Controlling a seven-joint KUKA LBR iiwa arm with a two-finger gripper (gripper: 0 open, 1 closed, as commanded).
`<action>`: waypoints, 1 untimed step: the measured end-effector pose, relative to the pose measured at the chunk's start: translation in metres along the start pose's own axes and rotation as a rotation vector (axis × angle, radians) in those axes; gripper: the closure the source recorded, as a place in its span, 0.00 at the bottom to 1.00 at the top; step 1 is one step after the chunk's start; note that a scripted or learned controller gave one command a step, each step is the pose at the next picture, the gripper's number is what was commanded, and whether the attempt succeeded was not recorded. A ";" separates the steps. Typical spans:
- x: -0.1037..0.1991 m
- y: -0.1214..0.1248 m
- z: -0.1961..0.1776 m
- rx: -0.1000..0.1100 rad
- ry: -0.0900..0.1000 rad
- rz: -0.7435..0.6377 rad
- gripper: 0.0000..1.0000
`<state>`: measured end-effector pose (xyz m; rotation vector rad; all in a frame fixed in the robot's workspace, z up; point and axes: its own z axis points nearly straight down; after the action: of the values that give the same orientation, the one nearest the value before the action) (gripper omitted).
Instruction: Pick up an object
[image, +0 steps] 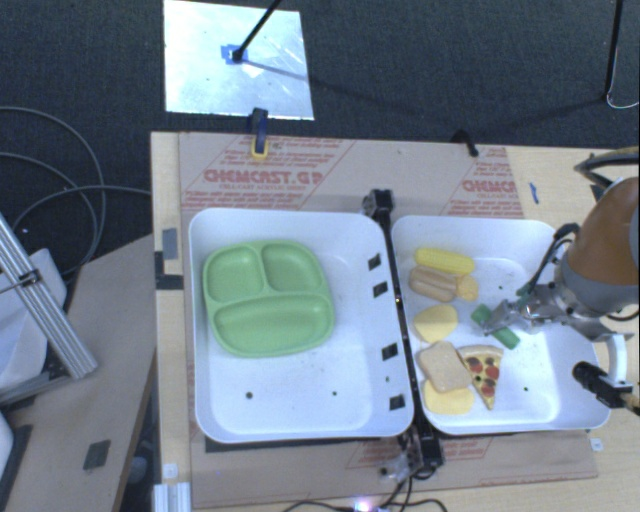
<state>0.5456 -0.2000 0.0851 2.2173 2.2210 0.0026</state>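
Left bin (240, 400), shallow white plastic: holds a light green three-compartment plastic plate (268, 297), sitting toward the bin's upper left.

Right bin (530, 405), same type: toy food clustered in its left half. A yellow elongated piece (445, 262) lies at the top, with a tan hot-dog-shaped piece (432, 285) just below it. Lower down are a pale yellow round piece (436, 322), a tan bread-slice piece (444, 365), a pizza-slice wedge (483, 372) and a yellow disc (449, 399).

A small green oblong block (494, 326) lies right of the round piece.

Two-finger gripper (503, 318) sits low over this green block, with the arm entering from the right. Finger spacing cannot be told at this resolution; no grasp confirmed.

Key relation: the block lies directly at the fingertips, its long axis running roughly upper-left to lower-right, probably the nearest candidate for a pick.
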 end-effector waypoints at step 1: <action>-0.007 -0.024 0.000 0.001 0.000 0.002 0.00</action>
<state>0.5213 -0.2069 0.0849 2.2203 2.2196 0.0017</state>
